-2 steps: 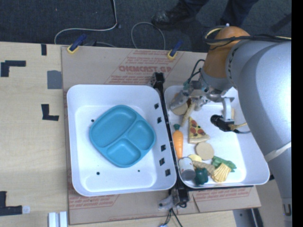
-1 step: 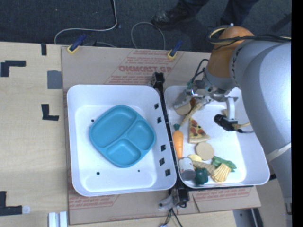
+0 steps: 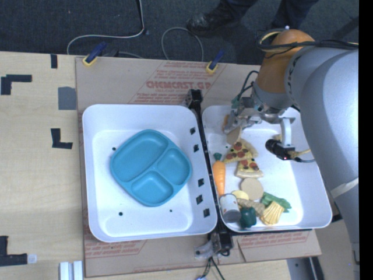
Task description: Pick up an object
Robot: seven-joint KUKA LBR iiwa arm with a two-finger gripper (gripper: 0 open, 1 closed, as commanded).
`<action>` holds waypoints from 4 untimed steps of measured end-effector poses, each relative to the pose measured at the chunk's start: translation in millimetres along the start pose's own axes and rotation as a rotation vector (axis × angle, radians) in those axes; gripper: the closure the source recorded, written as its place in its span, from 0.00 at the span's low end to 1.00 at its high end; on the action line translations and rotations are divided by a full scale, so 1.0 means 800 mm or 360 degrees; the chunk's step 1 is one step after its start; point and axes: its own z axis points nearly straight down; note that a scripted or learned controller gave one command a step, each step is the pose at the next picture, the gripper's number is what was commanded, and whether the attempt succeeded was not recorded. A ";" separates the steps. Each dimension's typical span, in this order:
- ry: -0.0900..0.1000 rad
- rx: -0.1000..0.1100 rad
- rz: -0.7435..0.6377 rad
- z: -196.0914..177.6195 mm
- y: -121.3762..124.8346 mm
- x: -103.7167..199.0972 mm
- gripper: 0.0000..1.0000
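- Gripper (image 3: 235, 123) hangs low over the back-left part of the right bin (image 3: 317, 198), below the orange band (image 3: 278, 74) of the grey arm (image 3: 326, 109); whether it is parted, closed, or gripping anything cannot be told from this angle.
- Nothing is plainly seen between its tips, so no object counts as held.
- Just beneath and in front of the gripper lies a pizza slice (image 3: 239, 151), the nearest toy to it, close to touching in the view.
- A second pizza slice (image 3: 249, 168) lies right in front of the first, the two nearly meeting.
- An orange carrot (image 3: 219, 177) lies lengthwise along the bin's left wall, beside the pizza slices and nearer the camera than the gripper.
- A tan round piece (image 3: 252, 188) sits in front of the second slice.
- At the bin's front, well apart from the gripper, a cluster is packed together: a white-and-grey item (image 3: 229, 203), a dark green piece (image 3: 248, 217), a yellow corn cob (image 3: 272, 213) and a green leafy piece (image 3: 276, 202).
- A black part with a red spot (image 3: 280, 149) on the arm's hardware hangs over the bin to the right of the pizza slices.
- In the left bin (image 3: 99, 214) a blue divided plate (image 3: 151, 167) lies flat near the middle.
- Both bins rest on a cardboard sheet (image 3: 169, 80) on the bench.
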 end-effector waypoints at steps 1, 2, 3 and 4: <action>-0.0002 0.0001 0.0000 0.001 0.000 0.000 0.00; -0.0001 0.0002 -0.0001 -0.011 0.000 0.001 1.00; -0.0002 0.0002 -0.0001 -0.011 0.000 0.000 0.00; 0.0002 -0.0004 0.0006 0.014 0.000 -0.020 0.00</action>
